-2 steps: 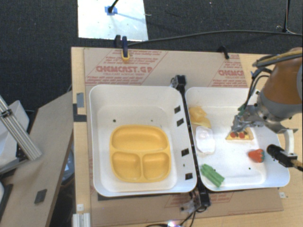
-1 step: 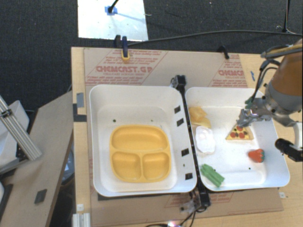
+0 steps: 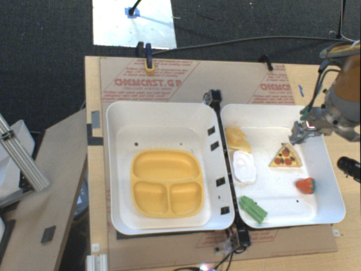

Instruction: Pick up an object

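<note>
My hand (image 3: 299, 132) hovers over the right bin (image 3: 330, 168), pizza slice (image 3: 285, 157) at its seven o'clock; its grip I cannot tell.

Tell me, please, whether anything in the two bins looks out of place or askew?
Nothing stands out. The yellow divided tray sits flat in the left bin. The pizza slice, strawberry, green piece, white piece and yellow piece lie loose in the right bin, none spilled.
</note>
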`<state>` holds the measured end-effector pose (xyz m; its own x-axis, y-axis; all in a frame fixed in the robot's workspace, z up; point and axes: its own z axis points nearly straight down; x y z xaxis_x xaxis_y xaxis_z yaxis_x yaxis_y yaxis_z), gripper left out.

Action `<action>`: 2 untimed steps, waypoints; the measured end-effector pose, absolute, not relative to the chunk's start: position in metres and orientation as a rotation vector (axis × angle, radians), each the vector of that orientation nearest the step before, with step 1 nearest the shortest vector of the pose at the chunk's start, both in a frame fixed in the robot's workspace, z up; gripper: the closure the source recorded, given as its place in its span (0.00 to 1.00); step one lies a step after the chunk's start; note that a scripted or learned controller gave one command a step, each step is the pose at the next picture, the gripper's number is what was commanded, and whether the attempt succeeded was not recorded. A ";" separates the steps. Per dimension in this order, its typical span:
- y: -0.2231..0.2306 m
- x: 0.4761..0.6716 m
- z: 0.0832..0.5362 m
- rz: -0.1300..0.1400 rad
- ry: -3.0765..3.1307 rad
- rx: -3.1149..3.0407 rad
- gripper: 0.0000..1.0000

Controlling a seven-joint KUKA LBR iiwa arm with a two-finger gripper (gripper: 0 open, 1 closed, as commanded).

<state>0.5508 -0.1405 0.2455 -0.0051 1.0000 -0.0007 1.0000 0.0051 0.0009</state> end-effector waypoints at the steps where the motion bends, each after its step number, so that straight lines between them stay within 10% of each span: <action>1: -0.085 0.568 0.247 0.001 2.235 2.211 1.00; 2: -0.040 0.577 0.245 -0.001 2.233 2.212 1.00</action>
